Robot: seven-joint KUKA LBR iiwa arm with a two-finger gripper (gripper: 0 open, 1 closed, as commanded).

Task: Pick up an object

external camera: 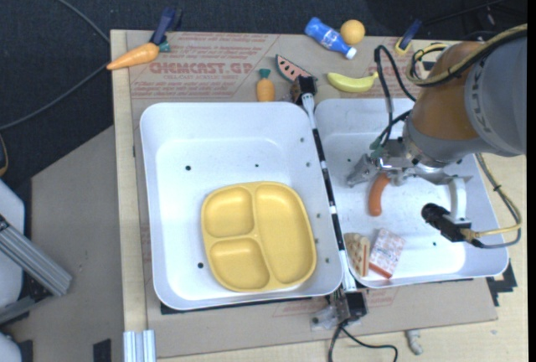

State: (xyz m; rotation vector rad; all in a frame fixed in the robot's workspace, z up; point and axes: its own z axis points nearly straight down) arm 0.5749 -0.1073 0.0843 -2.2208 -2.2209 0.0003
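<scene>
The sausage (377, 195) lies just below the claw (378, 171), its top end touching the fingers; if the claw grips it, I cannot tell

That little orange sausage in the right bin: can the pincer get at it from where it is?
Probably yes. The pincer hangs right over the top end of the sausage, which lies alone on bare bin floor; the snack packets sit apart nearer the front.

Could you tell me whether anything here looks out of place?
Yes: several toys lie outside the bins on the bench's far edge, a carrot, a blue bottle, a banana and a watermelon slice.
</scene>
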